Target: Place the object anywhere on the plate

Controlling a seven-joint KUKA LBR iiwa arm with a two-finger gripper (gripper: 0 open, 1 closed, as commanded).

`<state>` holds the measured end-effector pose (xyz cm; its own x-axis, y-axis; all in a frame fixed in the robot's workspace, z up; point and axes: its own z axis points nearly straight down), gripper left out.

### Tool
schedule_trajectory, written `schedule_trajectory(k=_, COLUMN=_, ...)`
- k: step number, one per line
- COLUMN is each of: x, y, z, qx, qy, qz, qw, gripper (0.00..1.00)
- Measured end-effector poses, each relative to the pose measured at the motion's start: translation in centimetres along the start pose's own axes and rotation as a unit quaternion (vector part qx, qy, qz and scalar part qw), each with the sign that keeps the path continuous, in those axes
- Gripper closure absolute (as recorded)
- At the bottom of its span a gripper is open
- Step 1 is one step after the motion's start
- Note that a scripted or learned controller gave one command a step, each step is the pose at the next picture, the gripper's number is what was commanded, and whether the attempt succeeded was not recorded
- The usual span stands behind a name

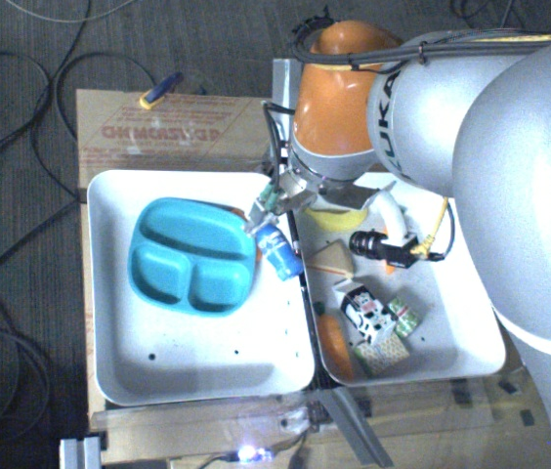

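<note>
Grey arm with orange band (349,86) reaches over the far edges of both bins. Left white bin (119,360) holds a blue three-compartment plastic plate (192,254). Two-finger gripper (268,213) is clamped on a small blue cylindrical cup (277,252), tilted, just beside the plate's right rim.

Orange ball (333,338), black-and-white cow toy (364,314) and green packet (402,318) together in the right bin (471,355).

Premises: robotics laboratory or test cell. Evidence: a large grey industrial arm with orange band (354,86) over two shallow white plastic bins (109,360); a flat brown cardboard sheet (158,140) behind the pincer; loose black cables (12,96) across dark carpet to its far left.
</note>
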<state>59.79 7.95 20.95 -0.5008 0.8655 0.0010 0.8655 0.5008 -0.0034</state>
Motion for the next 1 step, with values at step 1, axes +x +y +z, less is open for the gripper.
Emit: schedule_trajectory(k=1, x=-1.05, y=-0.10, z=2.81, qx=0.001, qy=-0.001, qz=-0.080, qw=0.9968, gripper=1.00)
